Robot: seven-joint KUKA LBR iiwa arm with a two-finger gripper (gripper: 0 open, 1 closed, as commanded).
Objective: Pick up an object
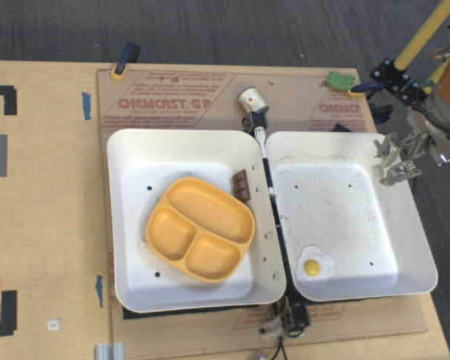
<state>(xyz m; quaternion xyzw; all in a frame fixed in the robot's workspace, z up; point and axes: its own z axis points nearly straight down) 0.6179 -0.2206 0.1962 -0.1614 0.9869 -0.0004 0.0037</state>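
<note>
My gripper (387, 162) hovers over the right rim of the right bin (405, 223), near its far corner. It is open with nothing between its metal fingers. A toy fried egg (313, 265) lies at the near left of the right bin, well away from the gripper. In the left bin (127, 201) a yellow divided plate (201, 229) lies in the middle. A small brown bar (241, 185) rests beside the plate's far right edge, near the wall between the bins.
A white and black clamp-like fixture (253, 105) stands at the far end of the divider between the bins. A green clip (337, 81) and a blue and yellow clamp (124, 58) hold the cardboard sheet (172, 100) under the bins.
</note>
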